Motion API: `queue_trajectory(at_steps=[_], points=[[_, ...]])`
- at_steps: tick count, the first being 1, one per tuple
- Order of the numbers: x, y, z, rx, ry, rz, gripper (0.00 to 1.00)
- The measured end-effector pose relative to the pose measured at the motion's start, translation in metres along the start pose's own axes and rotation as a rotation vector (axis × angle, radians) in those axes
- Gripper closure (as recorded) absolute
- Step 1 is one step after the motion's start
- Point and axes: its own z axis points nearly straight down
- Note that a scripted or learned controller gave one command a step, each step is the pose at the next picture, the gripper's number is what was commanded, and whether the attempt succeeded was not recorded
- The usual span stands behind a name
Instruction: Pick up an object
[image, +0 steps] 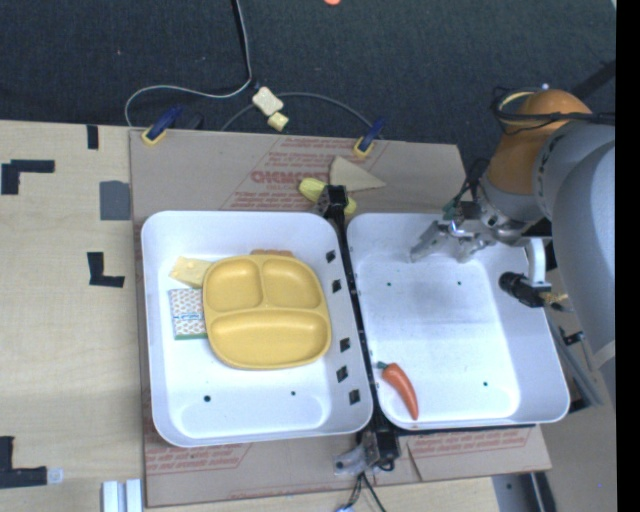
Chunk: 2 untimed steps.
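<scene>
An orange carrot-shaped toy lies near the front left corner of the right bin. In the left bin sits a yellow divided plate, with a pale yellow wedge and a small patterned card tucked at its left side. My gripper hangs over the back of the right bin, well away from the carrot, with its grey fingers spread and nothing between them.
The grey arm with its orange band fills the right side, over the right bin's far edge. Black clips line the wall between the bins. A yellow clamp and cables lie on the cardboard behind.
</scene>
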Motion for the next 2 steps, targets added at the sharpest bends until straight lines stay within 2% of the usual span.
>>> queue_trajectory(at_steps=[1, 2], points=[[0.062, -0.082, -0.001, 0.001, -0.001, -0.005, 0.0], [0.02, -0.042, -0.124, -0.008, -0.004, -0.004, 0.0]])
